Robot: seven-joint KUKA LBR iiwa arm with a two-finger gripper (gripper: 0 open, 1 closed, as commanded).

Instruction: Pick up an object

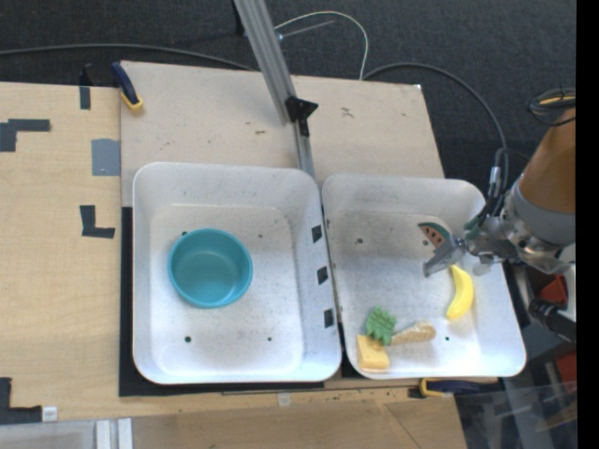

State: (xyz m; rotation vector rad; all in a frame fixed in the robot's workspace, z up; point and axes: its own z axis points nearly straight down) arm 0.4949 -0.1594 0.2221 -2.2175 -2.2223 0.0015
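Nothing is lifted yet: the gripper [442,255], fingers spread and grasping nothing, hangs beside the banana [460,293] near the right bin's [402,187] right edge.

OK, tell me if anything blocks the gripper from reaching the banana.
Nothing visible does. The gripper hovers just above the banana in the right bin; the watermelon slice lies beside it, not between.

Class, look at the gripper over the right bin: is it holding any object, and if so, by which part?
Nothing is held. The gripper hangs open over the right bin, between the watermelon slice and the banana, with nothing between its fingers.
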